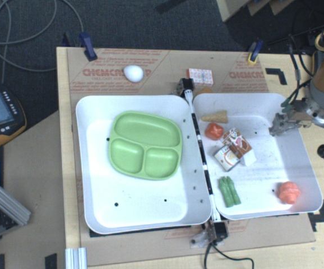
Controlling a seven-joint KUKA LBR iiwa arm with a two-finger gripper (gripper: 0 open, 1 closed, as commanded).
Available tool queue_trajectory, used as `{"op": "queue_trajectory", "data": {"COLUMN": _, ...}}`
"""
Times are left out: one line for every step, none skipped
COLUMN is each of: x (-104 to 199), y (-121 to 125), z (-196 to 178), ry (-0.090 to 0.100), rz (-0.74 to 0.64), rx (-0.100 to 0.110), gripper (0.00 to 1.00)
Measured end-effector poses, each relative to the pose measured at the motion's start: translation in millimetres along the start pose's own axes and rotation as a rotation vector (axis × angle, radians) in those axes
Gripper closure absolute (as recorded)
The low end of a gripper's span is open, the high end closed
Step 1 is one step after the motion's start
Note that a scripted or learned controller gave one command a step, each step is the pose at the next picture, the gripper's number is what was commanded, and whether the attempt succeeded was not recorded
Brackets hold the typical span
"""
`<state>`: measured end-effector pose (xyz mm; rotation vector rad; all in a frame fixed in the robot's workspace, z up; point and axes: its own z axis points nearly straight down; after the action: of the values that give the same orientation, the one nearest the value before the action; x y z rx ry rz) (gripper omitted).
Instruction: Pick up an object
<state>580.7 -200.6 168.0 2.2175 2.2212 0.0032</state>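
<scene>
In the right bin (305, 150) you see a red tomato (214, 131), a tan wedge (215, 117), small cartons (233, 148), green pods (228, 191), and a pink lump (288, 192).

Red "CHEMCAD" lettering, partly legible, is printed on the bench board (109, 70).

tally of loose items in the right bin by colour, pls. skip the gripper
Red/orange-pink: 2, the red tomato-like piece and the pink round piece
Green: 1, the green bean-like piece
Tan: 1, the tan wedge
Brown and white: 1, the small carton
Total: 5
</scene>
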Motion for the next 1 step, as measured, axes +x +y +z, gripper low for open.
{"op": "queue_trajectory", "data": {"x": 94.2, "y": 65.8, "z": 83.9, "ry": 0.003, "rz": 0.000, "rx": 0.005, "gripper": 1.00}}
